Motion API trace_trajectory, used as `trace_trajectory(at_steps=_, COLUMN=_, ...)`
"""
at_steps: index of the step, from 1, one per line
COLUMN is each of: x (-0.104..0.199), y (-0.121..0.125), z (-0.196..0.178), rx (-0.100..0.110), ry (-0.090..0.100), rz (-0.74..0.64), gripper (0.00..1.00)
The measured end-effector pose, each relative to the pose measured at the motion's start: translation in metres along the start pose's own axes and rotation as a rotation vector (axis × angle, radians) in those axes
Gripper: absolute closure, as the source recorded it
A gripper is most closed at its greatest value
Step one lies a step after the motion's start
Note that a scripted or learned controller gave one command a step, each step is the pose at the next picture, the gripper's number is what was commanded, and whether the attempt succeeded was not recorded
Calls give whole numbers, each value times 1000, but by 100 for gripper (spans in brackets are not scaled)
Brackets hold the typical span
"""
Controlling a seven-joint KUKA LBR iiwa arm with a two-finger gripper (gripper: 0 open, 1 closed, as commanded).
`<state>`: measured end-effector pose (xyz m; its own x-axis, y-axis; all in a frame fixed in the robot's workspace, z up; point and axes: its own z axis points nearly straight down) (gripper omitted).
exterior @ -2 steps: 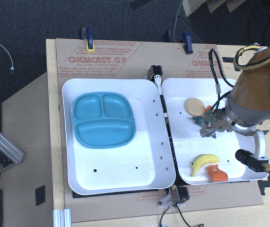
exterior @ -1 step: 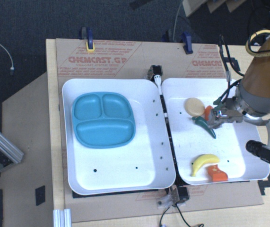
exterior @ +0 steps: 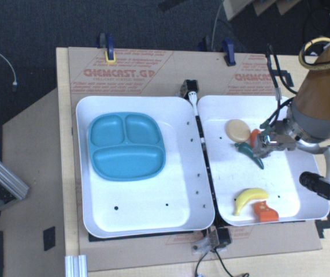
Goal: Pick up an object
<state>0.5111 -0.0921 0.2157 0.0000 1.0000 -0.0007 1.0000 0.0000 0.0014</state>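
a teal object lies in the right bin, just beside a tan round piece. the gripper sits low at the teal object, seemingly mid-grasp; a clean lift comes next. its tip is blurred, so grip cannot be told.

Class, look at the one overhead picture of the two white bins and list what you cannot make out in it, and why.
- Gripper, camera view: fingers too small and crowded against the teal object to judge.
- Small orange-red piece beside the round beige object: partly covered by the gripper.
- Orange block by the yellow banana: too blurred to identify.
- Grey arm: cut off by the right edge.
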Motion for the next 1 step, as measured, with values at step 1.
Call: trace_trajectory(at_steps=1, x=50, y=-3, z=8, rx=4, ry=3, rz=-5, gripper=100)
